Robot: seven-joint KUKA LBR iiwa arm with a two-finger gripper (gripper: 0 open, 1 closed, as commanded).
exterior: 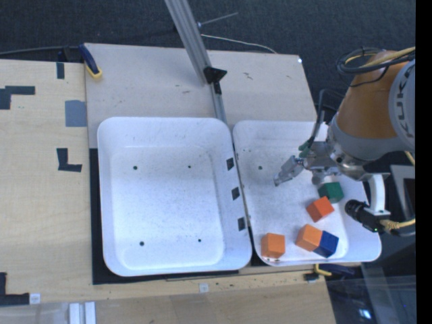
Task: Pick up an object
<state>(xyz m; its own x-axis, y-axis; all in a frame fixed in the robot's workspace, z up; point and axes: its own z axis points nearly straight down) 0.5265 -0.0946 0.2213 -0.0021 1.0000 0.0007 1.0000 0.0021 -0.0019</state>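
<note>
Camera view: hand [287,172] above right bin [263,140].

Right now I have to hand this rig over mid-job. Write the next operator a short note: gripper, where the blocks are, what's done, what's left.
Gripper: hangs over the middle of the right bin, holding nothing that I can see; whether it is open or shut I can't tell.
Blocks, all in the right bin's near half: green block just under the wrist, orange block beside it, orange cube near the front rim, and another orange block touching a blue block.
Done: nothing picked yet.
Left: choose a block, descend, grip, lift.
</note>
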